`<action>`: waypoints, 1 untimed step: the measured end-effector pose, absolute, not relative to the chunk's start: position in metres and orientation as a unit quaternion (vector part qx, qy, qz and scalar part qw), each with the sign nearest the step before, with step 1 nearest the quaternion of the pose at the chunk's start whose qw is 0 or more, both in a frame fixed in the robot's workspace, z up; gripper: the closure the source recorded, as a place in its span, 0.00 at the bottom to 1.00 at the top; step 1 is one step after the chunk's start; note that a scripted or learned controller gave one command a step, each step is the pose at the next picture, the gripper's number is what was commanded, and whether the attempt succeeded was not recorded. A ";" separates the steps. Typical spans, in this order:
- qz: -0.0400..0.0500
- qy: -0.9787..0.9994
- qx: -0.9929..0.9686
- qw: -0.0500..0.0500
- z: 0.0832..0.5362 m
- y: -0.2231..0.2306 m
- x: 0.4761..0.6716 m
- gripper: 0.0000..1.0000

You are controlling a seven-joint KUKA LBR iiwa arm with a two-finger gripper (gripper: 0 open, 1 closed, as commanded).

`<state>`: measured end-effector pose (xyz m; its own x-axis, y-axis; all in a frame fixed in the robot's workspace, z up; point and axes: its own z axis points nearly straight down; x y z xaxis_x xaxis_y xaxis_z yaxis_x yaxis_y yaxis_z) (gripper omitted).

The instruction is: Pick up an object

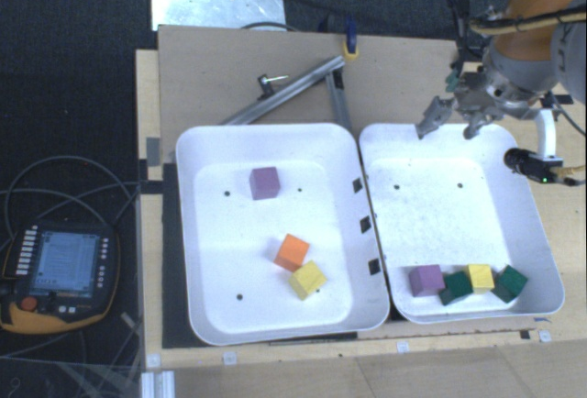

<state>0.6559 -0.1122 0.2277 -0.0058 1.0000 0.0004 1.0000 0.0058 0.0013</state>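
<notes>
A purple cube (264,182), an orange cube (292,251) and a yellow cube (308,280) lay in the left bin (197,231). The right bin (527,213) held a purple cube (426,279), two dark green cubes (455,287) (510,282) and a yellow cube (481,276) along its near edge.

Both white bins (188,204) are looking like smooth, slightly glossy plastic. The bench top (394,75) is showing matt brown board, and a metal bar (284,92) is gleaming dully.
</notes>
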 end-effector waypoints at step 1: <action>0.000 0.709 0.705 0.001 0.228 -0.113 0.656 0.00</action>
